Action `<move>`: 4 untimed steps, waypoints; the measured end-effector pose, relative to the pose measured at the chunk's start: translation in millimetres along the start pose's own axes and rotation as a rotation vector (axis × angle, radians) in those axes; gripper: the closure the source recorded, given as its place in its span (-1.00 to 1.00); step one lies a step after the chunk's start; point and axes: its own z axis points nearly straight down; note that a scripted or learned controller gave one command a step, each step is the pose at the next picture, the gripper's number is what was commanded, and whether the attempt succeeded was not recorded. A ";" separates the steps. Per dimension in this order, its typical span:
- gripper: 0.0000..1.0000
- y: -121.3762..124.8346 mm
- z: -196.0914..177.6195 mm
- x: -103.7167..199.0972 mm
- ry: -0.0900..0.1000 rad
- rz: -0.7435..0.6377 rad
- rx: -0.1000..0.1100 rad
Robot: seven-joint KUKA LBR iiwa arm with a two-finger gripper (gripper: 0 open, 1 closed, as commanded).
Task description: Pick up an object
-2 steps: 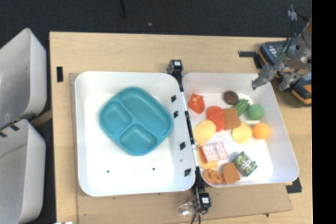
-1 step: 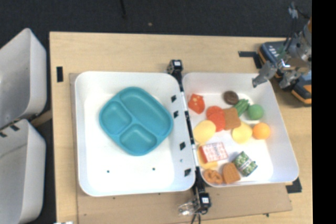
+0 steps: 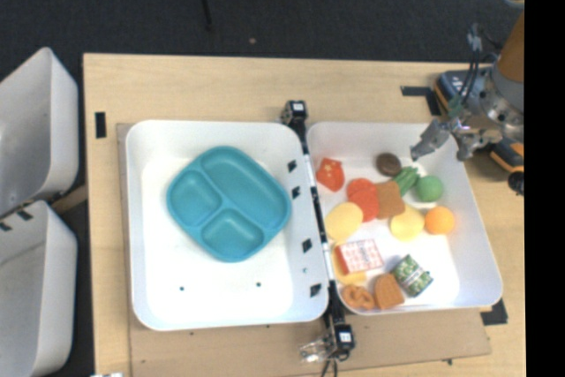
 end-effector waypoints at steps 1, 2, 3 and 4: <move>-1.00 -1.9 47.6 7.3 0.001 0.001 0.000; -1.00 -0.8 110.0 1.0 0.001 0.002 0.001; -1.00 1.2 146.1 2.0 0.003 0.003 -0.006; 1.00 5.7 128.0 -0.3 -0.001 0.004 -0.021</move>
